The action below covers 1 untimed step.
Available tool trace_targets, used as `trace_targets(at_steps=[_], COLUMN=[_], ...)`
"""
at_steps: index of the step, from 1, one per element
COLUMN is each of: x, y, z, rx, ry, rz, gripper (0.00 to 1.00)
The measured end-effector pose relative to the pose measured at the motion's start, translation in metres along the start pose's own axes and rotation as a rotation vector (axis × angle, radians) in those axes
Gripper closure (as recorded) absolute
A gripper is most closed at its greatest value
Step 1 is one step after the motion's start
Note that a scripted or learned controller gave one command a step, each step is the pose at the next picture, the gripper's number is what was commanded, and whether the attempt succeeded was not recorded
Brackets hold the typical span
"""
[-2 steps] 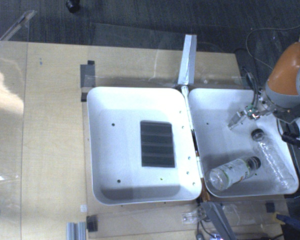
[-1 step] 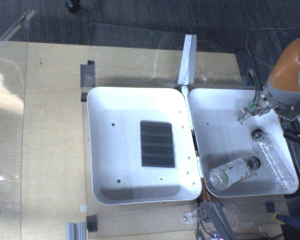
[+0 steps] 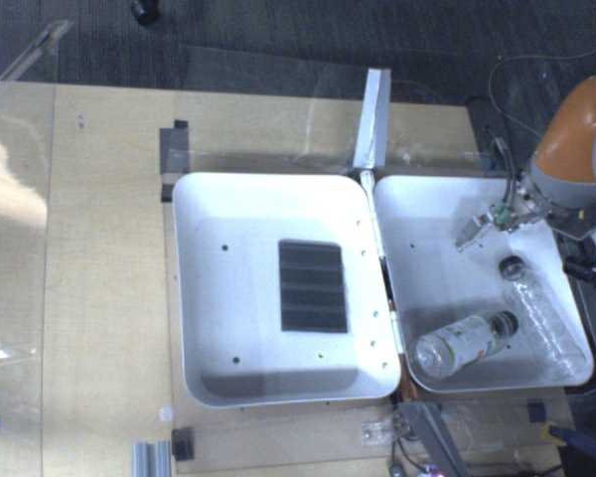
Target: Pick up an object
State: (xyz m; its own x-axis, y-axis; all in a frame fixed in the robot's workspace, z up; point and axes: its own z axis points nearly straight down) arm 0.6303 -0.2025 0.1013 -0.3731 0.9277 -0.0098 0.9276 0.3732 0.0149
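Gripper (image 3: 477, 229) over right bin (image 3: 417, 266), fingers look apart, holding nothing. Two clear bottles (image 3: 464, 342) (image 3: 534, 306) lie nearer the bin's front than gripper.

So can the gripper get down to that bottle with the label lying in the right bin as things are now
Probably yes. The gripper hangs over the right bin, and the labelled bottle lies on its side below it in this view, with bare bin floor between. The other clear bottle lies off to the side.
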Motion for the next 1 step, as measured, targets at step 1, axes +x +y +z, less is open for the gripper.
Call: trace_targets(at_steps=[1], x=[0.0328], y=[0.058], z=[-0.0213], rx=[0.007], ry=[0.005], rz=[0.085], gripper=[0.0])
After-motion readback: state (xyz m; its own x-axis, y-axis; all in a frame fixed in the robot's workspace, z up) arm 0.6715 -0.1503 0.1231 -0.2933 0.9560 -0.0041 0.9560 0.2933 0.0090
